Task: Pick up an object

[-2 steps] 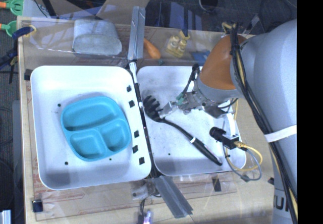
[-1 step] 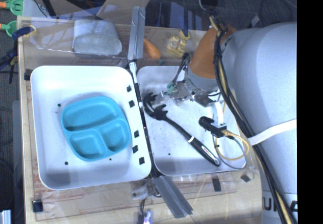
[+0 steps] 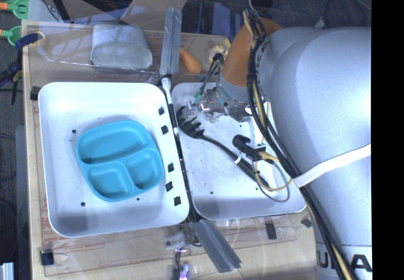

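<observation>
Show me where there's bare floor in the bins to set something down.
Left bin: strips around the blue tray, widest along the near wall. Right bin: bare patch at the near-left. Its far end is crowded by the gripper, black utensil and cables.

One fixed camera looks down at a slant on both white bins [image 3: 50,146], fairly near; the grey arm [image 3: 322,121] fills the frame's right side
</observation>
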Controlling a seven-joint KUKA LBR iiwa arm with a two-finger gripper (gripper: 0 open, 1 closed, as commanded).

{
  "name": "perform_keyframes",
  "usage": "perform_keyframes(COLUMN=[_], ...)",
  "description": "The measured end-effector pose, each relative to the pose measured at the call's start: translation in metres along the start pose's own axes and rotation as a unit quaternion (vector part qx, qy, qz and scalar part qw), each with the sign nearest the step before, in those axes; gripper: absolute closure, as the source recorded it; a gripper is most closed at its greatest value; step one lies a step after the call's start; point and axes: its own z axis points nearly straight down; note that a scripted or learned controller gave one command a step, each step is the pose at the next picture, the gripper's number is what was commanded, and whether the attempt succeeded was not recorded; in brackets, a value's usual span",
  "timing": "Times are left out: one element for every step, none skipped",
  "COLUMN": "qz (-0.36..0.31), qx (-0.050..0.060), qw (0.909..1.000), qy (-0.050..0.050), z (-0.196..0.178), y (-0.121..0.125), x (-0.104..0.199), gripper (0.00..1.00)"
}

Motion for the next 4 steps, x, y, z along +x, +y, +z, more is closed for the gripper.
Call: perform_keyframes(qz=[-0.002, -0.124, -0.089, -0.110], qx=[0.002, 0.001, 0.004, 0.003], qw=[1.0000, 0.9923, 0.9960, 0.9939], qy=[-0.001, 0.005, 0.006, 0.007], z=[-0.006, -0.093, -0.115, -0.146], y=[0.000, 0.022, 0.018, 0.003], x=[-0.001, 0.016, -0.029, -0.082], gripper=[1.00, 1.00, 1.00, 1.00])
